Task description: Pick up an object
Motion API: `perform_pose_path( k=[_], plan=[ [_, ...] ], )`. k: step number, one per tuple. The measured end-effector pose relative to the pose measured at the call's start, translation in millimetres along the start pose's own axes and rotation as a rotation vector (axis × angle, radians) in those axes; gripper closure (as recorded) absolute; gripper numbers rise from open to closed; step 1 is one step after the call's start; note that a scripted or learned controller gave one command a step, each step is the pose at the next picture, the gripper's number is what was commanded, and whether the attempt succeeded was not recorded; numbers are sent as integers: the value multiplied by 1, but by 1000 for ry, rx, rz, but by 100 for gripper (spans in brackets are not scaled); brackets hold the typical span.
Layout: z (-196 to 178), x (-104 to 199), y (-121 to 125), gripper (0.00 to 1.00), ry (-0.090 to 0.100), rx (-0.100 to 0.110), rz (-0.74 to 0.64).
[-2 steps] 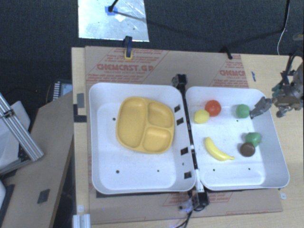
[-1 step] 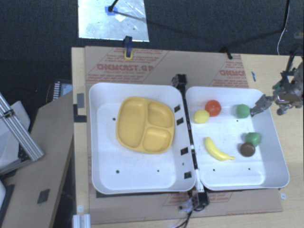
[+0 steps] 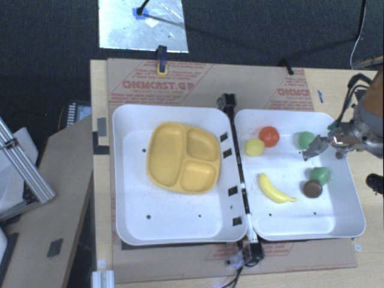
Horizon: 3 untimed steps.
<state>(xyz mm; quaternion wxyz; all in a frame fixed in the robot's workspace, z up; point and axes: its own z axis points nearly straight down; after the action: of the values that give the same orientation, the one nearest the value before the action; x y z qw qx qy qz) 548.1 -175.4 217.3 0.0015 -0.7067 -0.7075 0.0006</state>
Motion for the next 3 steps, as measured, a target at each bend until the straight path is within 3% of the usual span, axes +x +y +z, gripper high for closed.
perform_pose_path(
  k=[2, 3],
  plan=[
    [103, 4, 1, 0, 2, 0, 0],
    [89, 2, 3, 100, -2, -7, 1]
  ],
)
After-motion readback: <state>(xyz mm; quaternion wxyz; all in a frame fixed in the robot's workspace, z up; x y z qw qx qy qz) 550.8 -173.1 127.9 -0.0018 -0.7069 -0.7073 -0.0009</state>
